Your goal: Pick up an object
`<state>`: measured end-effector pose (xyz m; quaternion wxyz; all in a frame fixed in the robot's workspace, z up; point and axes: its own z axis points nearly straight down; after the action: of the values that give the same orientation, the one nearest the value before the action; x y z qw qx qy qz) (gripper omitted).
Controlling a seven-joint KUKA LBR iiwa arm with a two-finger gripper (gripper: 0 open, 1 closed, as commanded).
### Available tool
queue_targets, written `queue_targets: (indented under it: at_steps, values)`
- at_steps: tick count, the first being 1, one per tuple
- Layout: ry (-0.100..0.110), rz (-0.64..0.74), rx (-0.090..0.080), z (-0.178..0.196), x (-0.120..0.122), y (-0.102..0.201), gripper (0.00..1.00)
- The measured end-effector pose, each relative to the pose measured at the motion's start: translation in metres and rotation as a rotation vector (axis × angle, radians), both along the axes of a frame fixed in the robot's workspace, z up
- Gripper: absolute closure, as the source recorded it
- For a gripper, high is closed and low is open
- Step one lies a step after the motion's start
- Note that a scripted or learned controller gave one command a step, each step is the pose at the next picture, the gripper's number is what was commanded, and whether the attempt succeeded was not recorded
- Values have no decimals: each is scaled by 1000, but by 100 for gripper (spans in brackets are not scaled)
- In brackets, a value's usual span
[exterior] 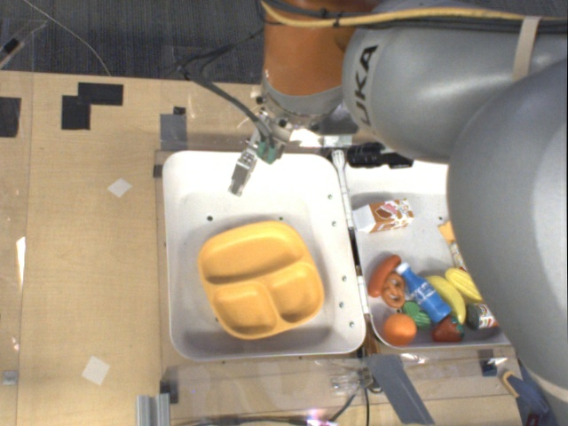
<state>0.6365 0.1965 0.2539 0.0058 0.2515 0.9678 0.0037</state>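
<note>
So far nothing is picked up. My pincer (241, 177) hangs over the left bin (186, 327), toward its twelve o'clock edge, and I cannot tell how it is set; I see nothing in it. Below it, at about six o'clock, lies a yellow divided tray (260, 278). The right bin (377, 331) holds the smaller pieces: a toy banana (453, 293), a blue bottle (422, 293), an orange (399, 328) and a snack packet (389, 215). By my reckoning the descent, grasp and lift all remain.
</note>
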Motion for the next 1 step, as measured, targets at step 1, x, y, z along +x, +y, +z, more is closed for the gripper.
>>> queue_targets:
  at_steps: [1]
  values:
    - [11, -207, -1, -83, -8, 40, 0]
